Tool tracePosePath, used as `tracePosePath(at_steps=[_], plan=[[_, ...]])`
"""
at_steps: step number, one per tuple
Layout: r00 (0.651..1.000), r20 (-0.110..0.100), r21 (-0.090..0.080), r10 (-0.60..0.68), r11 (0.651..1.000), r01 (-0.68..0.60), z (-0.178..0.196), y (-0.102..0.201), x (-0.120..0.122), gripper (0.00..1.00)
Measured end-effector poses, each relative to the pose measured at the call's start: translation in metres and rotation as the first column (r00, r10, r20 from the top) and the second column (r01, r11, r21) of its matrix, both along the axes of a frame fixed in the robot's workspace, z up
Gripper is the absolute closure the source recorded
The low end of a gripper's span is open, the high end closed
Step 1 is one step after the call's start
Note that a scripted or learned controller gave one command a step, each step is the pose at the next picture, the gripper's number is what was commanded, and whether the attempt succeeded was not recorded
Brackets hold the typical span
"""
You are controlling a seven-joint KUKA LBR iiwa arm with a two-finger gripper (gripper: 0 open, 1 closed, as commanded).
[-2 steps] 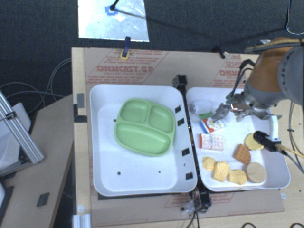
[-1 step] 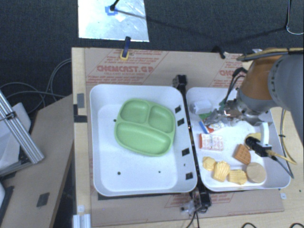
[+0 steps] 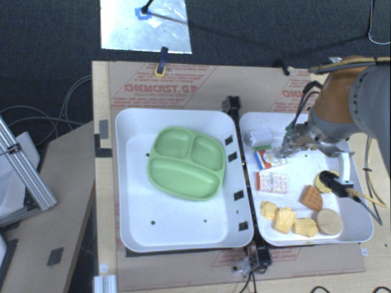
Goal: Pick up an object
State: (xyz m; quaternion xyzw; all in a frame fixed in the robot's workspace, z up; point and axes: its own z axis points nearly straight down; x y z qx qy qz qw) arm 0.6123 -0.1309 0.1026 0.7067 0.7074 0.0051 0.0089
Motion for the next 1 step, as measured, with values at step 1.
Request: tracePosePath(at_steps=[1], plan=[[1.000,-0.014,0.005,0.004,1.000,-0.004,0.0547,0.0095,-0.0028,1.00]])
